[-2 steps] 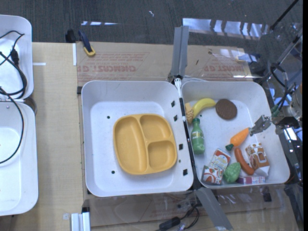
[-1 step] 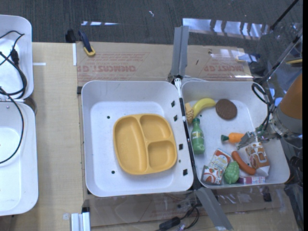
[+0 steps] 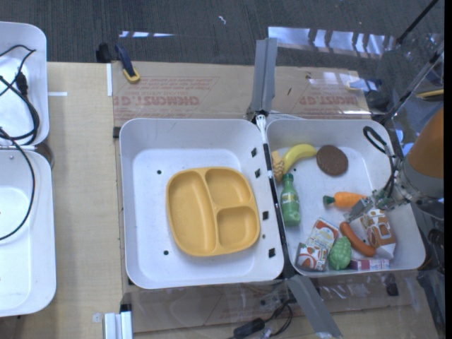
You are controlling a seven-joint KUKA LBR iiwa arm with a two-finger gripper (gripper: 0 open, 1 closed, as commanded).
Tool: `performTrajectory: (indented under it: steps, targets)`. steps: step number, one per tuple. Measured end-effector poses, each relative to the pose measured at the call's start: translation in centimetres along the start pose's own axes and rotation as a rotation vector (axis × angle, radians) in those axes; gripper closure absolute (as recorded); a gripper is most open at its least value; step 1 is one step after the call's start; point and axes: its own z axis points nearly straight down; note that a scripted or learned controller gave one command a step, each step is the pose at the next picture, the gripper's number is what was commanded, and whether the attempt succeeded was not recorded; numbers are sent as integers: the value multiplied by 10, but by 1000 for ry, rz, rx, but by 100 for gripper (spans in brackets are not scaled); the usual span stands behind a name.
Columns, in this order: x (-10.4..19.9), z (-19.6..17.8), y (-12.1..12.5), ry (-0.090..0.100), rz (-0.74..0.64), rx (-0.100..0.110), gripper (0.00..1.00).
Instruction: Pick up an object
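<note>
**Gripper low over the right bin's toy food**

We see a toy carrot (image 3: 347, 200) just left of the gripper (image 3: 373, 206), its long axis pointing toward the fingers. A sausage (image 3: 357, 239) lies just below. We cannot tell the jaw opening.

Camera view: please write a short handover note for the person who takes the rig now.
Gripper: low in the right bin, by the carrot, hot dog and small carton; nothing visibly held.
Also in that bin: banana, brown cookie, green bottle, snack packet.
Left bin: yellow divided plate.
Done: nothing lifted yet.
Left: grasp one object and lift it.
</note>
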Motion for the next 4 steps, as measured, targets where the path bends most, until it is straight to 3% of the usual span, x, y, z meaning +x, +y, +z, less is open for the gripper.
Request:
performTrajectory:
  steps: [1, 2, 3, 4]
  targets:
    - [0, -7, 0, 1, 4, 1, 100]
    - [0, -7, 0, 2, 4, 1, 0]
    - [9, -2, -37, 2, 17, -7, 0]
    - [5, -11, -35, -6, 22, -12, 100]
